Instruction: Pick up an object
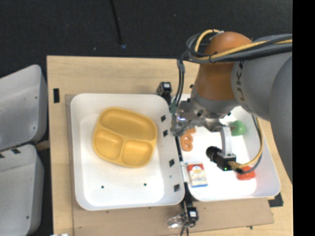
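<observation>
The arm (236, 77) bulks over the right bin (268, 181), grey with its orange band, reaching down so that the gripper (184, 127) hangs near that bin's left wall. From where I stand the wrist hides the jaws, so whether they are released or clenched I cannot tell.

Well to the left of the jaws, across the divide, the left bin (83, 181) holds a yellow divided tray (124, 136), three compartments, lying flat.

Just below the jaws lies a small orange ring-shaped object (186, 142), close to them; whether they touch I cannot tell. Further below sits a small carton (197, 175) with a red-and-white label. To the right of the jaws a green object (238, 128) peeks out beside the arm, and lower right a red object (245, 174) rests near a black cable fitting (216, 156).
</observation>
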